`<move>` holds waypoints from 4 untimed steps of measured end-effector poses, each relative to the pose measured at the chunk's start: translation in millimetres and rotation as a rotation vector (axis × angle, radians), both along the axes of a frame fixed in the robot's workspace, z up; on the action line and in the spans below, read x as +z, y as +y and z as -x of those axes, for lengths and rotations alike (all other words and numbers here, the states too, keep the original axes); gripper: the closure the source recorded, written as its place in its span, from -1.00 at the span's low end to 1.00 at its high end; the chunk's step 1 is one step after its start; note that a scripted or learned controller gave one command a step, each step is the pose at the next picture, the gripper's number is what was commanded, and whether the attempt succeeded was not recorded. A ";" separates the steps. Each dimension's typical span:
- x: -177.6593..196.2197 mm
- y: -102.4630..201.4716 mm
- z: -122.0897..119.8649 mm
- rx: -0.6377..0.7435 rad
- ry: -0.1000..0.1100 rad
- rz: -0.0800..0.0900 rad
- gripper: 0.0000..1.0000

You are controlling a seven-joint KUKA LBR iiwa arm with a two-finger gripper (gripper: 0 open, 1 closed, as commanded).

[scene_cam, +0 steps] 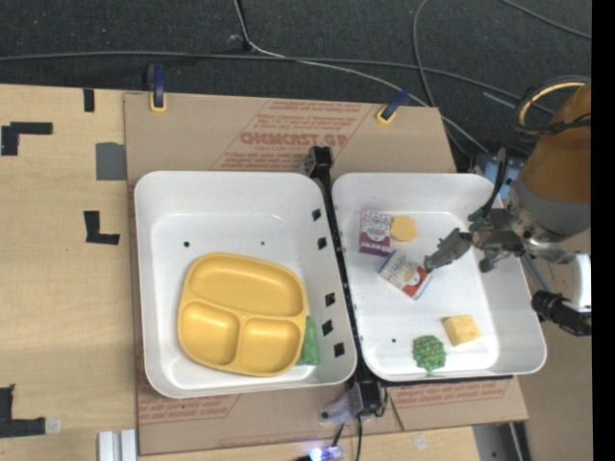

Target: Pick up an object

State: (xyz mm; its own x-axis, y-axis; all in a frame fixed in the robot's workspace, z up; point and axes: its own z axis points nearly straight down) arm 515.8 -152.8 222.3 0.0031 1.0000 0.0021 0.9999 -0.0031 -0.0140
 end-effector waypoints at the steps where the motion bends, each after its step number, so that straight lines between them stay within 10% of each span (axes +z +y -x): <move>1: 6.4 0.4 -2.7 0.004 -0.012 0.002 -1.00; 4: -138.4 0.2 0.6 0.004 -0.013 0.003 -1.00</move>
State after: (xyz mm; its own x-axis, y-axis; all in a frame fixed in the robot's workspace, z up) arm 515.2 -152.6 83.9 -0.0009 1.0000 -0.0009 1.0000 0.0009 -0.0014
